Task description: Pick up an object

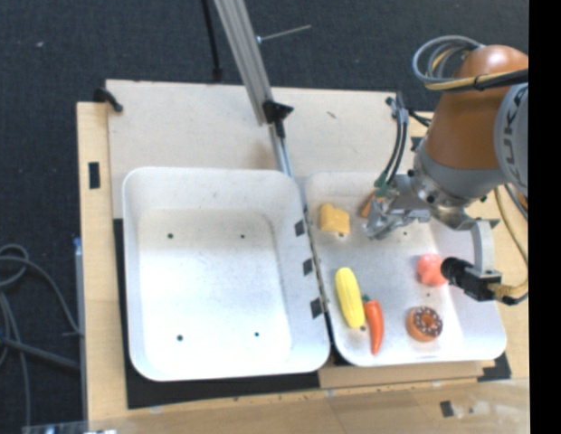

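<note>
Camera view from above, at a slant. The metal two-finger jaws (382,221) hang low over the far part of the right-hand shallow white bin (466,337); whether they are open or closed cannot be told, since the wrist and its fittings mask the tips, and no object is seen between them. A small orange piece (365,207) lies just beside the jaws on their left, touching or nearly touching them; which of the two cannot be told. Further left of the jaws, near the bin's left wall, rests a pale yellow blocky piece resembling cheese (334,220). Nearer the camera than the jaws, a yellow corn cob (349,297) lies lengthwise, and an orange carrot with a green top (374,325) lies just beside it on its right, almost touching. To the right of the jaws and nearer the camera sits a pink rounded object (430,269), partly covered by a black fitting on the arm; nearer still lies a brown ring-shaped doughnut (424,323). Above the jaws rises the grey arm with its orange band (470,125). Well to the left of the jaws stands the left-hand shallow white bin (136,197), touching the right-hand one along its edge. Both bins rest on the light wooden table (199,125).
</note>
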`<state>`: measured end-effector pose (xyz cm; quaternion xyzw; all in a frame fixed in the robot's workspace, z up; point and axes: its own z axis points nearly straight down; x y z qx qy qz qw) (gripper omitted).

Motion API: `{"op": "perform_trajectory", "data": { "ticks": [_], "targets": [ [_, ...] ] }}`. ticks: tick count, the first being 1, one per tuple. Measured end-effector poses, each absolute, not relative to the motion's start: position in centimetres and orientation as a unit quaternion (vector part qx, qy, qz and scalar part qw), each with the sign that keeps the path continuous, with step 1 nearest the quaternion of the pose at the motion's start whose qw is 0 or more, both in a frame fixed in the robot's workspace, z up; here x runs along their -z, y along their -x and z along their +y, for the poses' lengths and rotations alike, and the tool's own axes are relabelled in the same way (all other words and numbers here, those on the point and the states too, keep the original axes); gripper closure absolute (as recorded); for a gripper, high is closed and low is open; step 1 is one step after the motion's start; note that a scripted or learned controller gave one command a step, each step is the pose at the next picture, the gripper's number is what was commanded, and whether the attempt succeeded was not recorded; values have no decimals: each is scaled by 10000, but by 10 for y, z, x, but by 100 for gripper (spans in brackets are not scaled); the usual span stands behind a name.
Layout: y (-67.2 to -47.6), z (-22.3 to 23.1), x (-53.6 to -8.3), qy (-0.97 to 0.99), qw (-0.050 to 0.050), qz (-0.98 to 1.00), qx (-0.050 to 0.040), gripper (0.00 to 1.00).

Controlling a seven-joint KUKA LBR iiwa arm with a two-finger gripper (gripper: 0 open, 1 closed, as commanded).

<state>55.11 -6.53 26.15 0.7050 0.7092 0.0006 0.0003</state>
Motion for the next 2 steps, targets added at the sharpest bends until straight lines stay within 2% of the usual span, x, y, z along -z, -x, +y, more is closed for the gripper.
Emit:
{"op": "perform_trajectory", "data": {
  "ticks": [2],
  "targets": [
    [-553,42,-235,-7047,-13,7095,3,100]
  ]
}}
